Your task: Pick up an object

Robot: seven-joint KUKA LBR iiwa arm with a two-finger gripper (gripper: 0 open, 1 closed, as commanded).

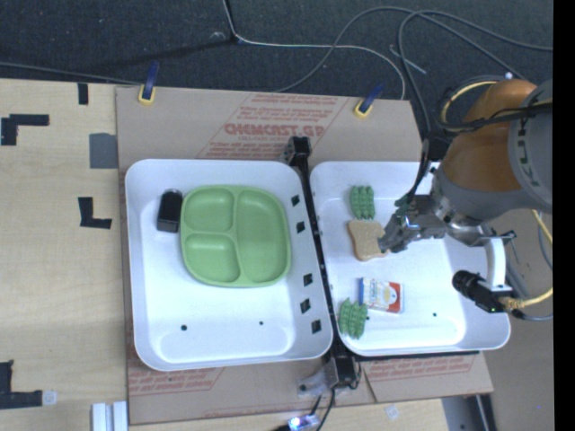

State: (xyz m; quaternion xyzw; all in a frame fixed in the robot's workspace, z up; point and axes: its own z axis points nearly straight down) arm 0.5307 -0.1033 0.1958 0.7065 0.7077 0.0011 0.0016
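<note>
Status of the pick, read from left to right across the tabletop (54, 268).

1. Left bin (144, 330): it holds a green divided plate (236, 236) near its middle, and a small black block (169, 211) touching the plate's left edge. I am not working in this bin; both items lie untouched.

2. Right bin (449, 335): it holds four loose items. A green ridged piece (362, 201) lies at the far side. A tan piece shaped like a slice of bread (366, 239) lies just nearer than it. A small white packet with a red and blue print (383, 294) lies nearer again, and a second green ridged piece (352, 318) sits at the near left corner, against the divider between the bins.

3. My pincer (395, 237): it is lowered into the right bin, with its tip at the right edge of the bread slice, touching it or just beside it. At this slant I cannot tell how the pincer is set, and I cannot confirm that anything is gripped.

4. Progress, as a judgement: the approach is done and the bread slice appears to be the target. It lies flat on the bin floor, so the grasp is unconfirmed and the lift is not yet done. Remaining steps: secure the slice, then raise it clear of the bin.
</note>
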